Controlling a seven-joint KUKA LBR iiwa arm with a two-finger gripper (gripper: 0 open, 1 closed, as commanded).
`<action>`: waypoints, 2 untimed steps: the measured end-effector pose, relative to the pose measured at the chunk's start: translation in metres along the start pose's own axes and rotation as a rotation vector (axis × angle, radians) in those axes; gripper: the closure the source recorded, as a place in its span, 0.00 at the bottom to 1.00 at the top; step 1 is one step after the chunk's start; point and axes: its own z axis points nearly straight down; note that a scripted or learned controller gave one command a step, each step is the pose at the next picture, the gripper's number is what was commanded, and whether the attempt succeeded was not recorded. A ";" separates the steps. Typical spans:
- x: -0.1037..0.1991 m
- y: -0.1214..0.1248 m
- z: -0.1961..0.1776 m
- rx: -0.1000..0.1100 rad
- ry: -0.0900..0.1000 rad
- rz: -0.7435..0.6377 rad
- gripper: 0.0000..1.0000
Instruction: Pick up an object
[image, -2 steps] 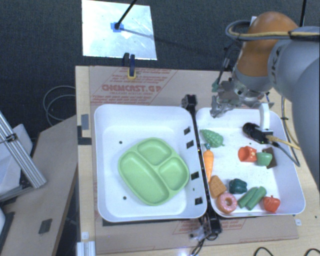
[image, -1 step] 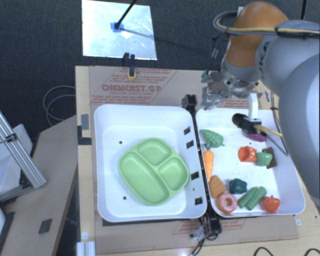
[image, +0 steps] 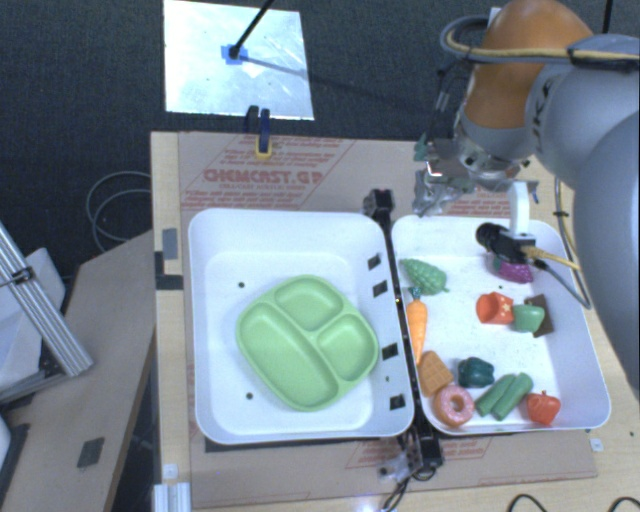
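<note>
My gripper (image: 430, 200) hangs over the far left corner of the right bin (image: 585, 375), with nothing seen between its fingers. Below it in that bin lie a green leafy vegetable (image: 423, 274) and an orange carrot (image: 417, 322) along the left wall. A purple piece (image: 515, 271), a red-orange piece (image: 492, 308), a light green piece (image: 528, 318) and a brown piece (image: 538, 301) sit toward the right. Near the front are a tan biscuit (image: 433, 371), a pink donut (image: 454, 405), a dark green pepper (image: 476, 372), green pods (image: 505, 393) and a red tomato (image: 543, 407).
The left bin (image: 215, 300) holds a light green divided plate (image: 307, 340). Black clips (image: 380, 205) join the two bins along the shared wall. The grey arm with its orange band (image: 520, 60) fills the upper right.
</note>
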 end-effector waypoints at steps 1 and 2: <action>0.003 -0.011 0.006 0.003 -0.001 0.001 1.00; -0.004 0.006 0.015 0.001 -0.001 -0.002 1.00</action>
